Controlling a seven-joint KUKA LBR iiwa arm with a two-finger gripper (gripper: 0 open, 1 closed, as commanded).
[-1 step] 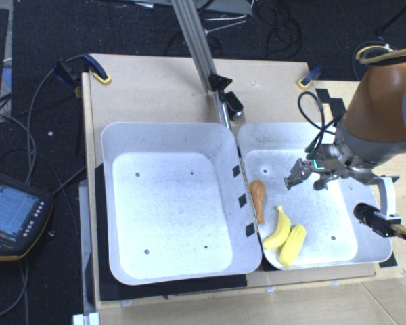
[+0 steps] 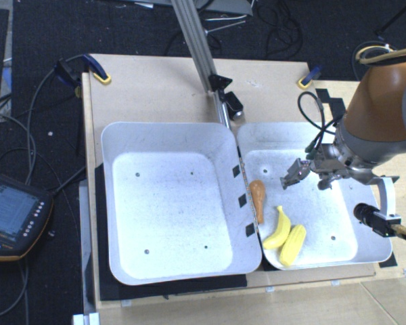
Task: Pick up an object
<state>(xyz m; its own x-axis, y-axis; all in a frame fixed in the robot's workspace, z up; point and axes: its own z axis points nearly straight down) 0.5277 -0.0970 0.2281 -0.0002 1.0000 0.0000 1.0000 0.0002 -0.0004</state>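
The pick is at an early stage, judging by how things lie. The gripper (image 2: 299,172) hangs over the right bin (image 2: 338,246), its two fingers spread apart with nothing between them — no object is held.

All three candidates rest on the floor of that bin. An orange-brown carrot-shaped piece (image 2: 258,199) lies near the gripper, below and to the left of its fingertips in the camera view, close against the bin's left wall. Further from the tool, toward the near edge of the bin, a yellow banana (image 2: 279,229) lies touching a second, stubbier yellow piece (image 2: 293,243). The left bin (image 2: 122,141) sits well beyond the carrot-shaped piece, on the far side of the shared rims.

What is left, it seems, is nearly everything: lining up over one object, descending, closing and lifting.

As for writing — none can be read. The handheld pendant (image 2: 10,215) off the bench has a lit screen, but it is too small to make out.
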